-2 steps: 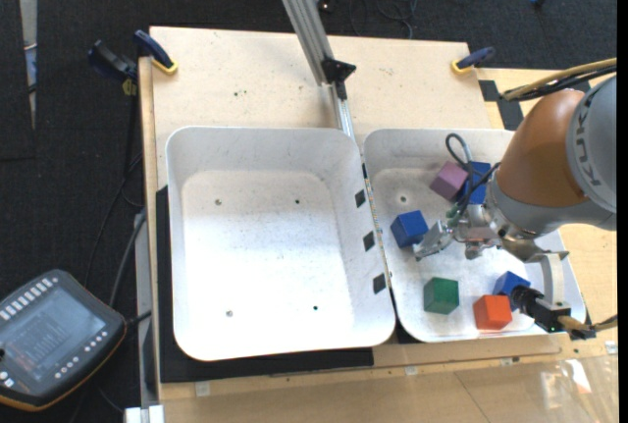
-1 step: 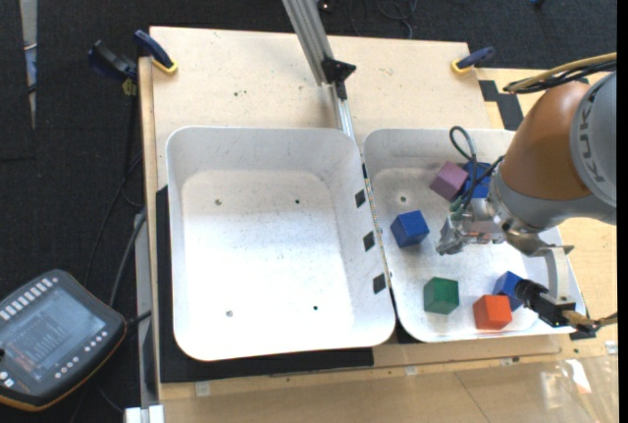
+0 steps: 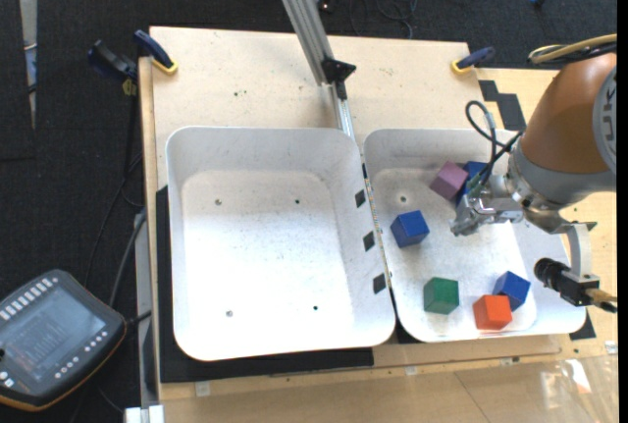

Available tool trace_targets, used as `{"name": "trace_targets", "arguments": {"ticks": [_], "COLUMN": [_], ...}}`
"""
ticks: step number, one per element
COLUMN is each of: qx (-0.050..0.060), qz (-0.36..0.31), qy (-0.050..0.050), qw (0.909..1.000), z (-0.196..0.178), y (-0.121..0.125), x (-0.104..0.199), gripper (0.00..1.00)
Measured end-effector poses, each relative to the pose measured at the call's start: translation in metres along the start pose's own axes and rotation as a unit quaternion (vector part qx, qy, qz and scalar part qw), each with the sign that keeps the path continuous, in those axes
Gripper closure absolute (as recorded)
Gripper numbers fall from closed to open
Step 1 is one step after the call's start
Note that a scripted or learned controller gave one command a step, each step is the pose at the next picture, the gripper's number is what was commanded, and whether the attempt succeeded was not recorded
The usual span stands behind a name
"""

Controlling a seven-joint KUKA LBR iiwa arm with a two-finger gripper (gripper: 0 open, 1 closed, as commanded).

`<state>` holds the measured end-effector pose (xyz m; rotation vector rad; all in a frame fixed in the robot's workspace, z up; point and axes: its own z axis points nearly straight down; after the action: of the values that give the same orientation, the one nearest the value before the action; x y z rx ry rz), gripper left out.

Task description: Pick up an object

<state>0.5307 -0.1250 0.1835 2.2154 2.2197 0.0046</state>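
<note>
In the right bin (image 3: 392,156) lie several blocks: a blue cube (image 3: 409,228) near the middle, a green cube (image 3: 442,294) toward the front, an orange-red cube (image 3: 493,311) and a smaller blue cube (image 3: 512,288) at the front right, and a purple block (image 3: 449,181) further back with a blue piece (image 3: 477,173) just behind it. My gripper (image 3: 471,218) hangs low in this bin, right of the blue cube and just in front of the purple block. The wrist covers its fingers.
The left bin (image 3: 260,239) adjoins the right bin along a shared rim with black tags. A slanted metal pole (image 3: 299,4) rises from the back of the bench. A teach pendant (image 3: 49,338) lies off the bench at the lower left. Clamps sit at the back corners.
</note>
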Motion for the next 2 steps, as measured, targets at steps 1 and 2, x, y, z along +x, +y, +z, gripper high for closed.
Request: {"name": "trace_targets", "arguments": {"ticks": [1,2], "qx": [-0.001,0.002], "qz": [-0.001,0.000], "qy": [0.000,0.000], "qw": [1.0000,1.0000], "z": [-0.0638,-0.0636], "y": [0.0039,0.0046], "x": [-0.0015,-0.0014], "gripper": [1.00,1.00]}}
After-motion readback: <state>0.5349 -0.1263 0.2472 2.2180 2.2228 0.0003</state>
